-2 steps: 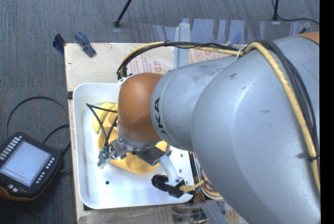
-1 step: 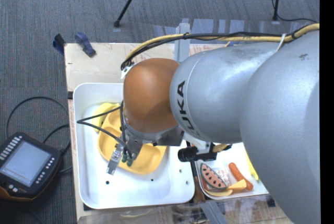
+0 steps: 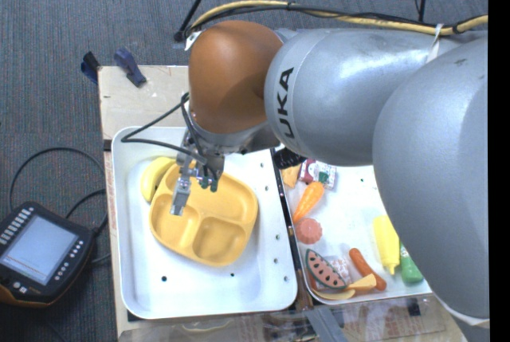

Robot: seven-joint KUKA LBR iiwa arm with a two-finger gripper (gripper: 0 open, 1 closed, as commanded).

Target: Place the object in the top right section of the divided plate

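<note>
Over plate [image 3: 209, 222], left bin [image 3: 135, 269]; my gripper [image 3: 196, 182] jaws spread, pinching nothing.
Banana [image 3: 154, 175] beside plate: likely light, smooth plastic; I'd grip mid-body, across the curve.

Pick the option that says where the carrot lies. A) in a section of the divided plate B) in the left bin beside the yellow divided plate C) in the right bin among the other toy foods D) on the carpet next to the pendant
C: the orange carrot lies in the right bin, above the watermelon slice, apart from the yellow divided plate in the left bin.
</note>
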